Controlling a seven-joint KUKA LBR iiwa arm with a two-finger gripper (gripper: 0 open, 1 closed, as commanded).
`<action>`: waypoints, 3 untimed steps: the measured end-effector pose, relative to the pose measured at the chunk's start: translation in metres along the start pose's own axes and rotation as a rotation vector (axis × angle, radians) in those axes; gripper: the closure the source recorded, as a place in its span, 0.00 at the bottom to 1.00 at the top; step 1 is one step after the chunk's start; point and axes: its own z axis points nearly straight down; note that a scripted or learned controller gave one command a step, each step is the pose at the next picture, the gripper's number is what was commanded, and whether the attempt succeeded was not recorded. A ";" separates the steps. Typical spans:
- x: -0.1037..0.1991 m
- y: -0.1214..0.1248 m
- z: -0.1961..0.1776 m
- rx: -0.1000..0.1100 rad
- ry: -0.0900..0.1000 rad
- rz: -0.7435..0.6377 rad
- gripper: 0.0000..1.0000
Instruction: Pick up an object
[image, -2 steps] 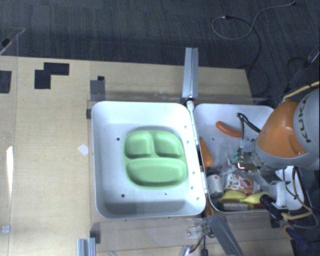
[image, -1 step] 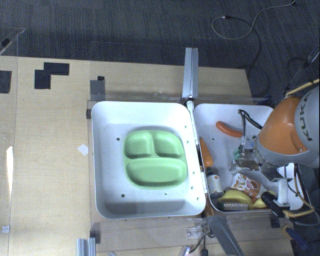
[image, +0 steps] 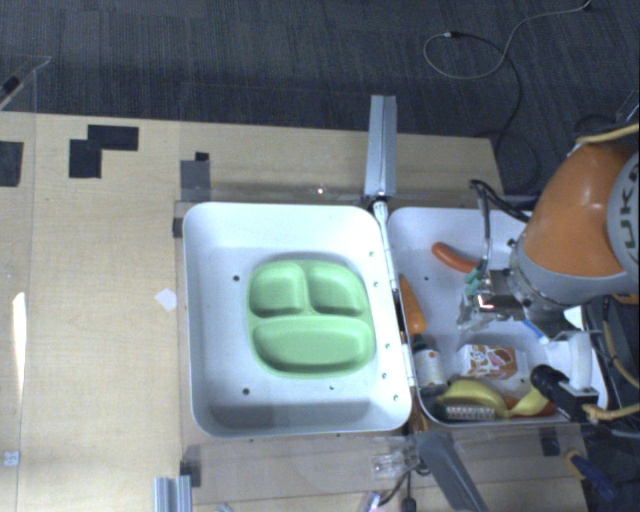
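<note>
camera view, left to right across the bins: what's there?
green divided plate → orange carrot-like piece at the divider → red-orange sausage-shaped piece → hand

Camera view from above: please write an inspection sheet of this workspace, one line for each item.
Surface: wooden bench with two white bins.
Job's things: left bin holds a green divided tray; right bin holds an orange sausage, a carrot, a banana, a printed packet.
Clutter: black markers on bench.
Grippers: gripper low over right bin.
Cables: black cable on carpet.
Surroundings: dark carpet.
</note>
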 end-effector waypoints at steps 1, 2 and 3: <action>-0.002 0.012 0.035 0.003 0.000 -0.028 1.00; 0.058 0.033 -0.024 0.002 0.000 0.233 1.00; 0.125 0.046 0.036 0.007 -0.001 0.440 1.00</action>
